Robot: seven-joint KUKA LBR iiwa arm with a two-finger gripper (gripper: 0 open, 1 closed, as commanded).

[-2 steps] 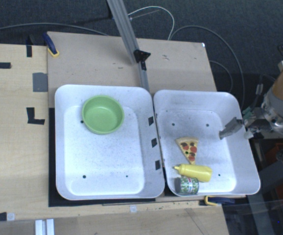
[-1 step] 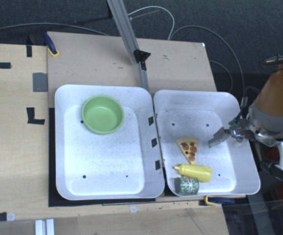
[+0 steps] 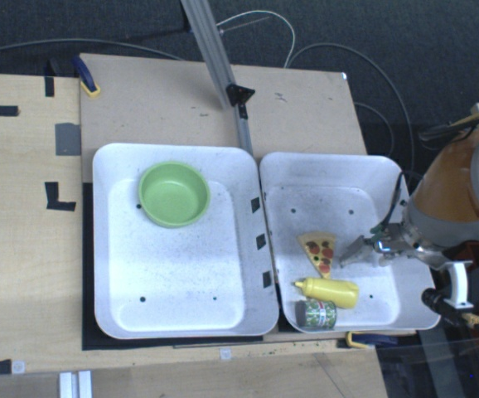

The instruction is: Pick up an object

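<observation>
In the right bin (image 3: 364, 172) lie a pizza slice toy (image 3: 319, 252), a yellow mustard bottle (image 3: 329, 289) on its side and a green can (image 3: 316, 313) at the front wall. My gripper (image 3: 351, 254) reaches in from the right and hangs low over the bin floor, just right of the pizza slice and above the mustard bottle. I see nothing held in it. A green bowl (image 3: 173, 193) stands upright in the back of the left bin (image 3: 173, 305).
A grey pole (image 3: 215, 52) slants over the back of the bench and ends at a black clamp (image 3: 239, 96) near the bins' shared wall. Cables (image 3: 331, 52) loop behind the right bin. The arm's orange band (image 3: 455, 181) overhangs that bin's right wall.
</observation>
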